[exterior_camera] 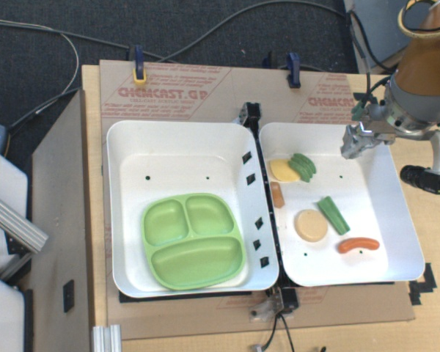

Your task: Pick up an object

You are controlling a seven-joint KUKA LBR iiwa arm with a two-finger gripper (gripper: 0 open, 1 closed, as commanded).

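Observation:
The right bin (396, 196) holds several toy foods: a yellow piece (282, 171) with a green leafy piece (303, 166) against it, a small orange piece (277, 195) by the left wall, a tan round piece (311, 226), a green pod (333, 215) and a red sausage (359, 246). My gripper (351, 146) hangs over the bin's far right part, up and right of the green leafy piece and apart from every food. Nothing shows between its fingers.
The left bin (125, 196) carries a green divided plate (193, 239). Black clips line the wall between the bins. Two clamps (138, 64) hold the cardboard at the back. Cables cross the dark floor behind the bench.

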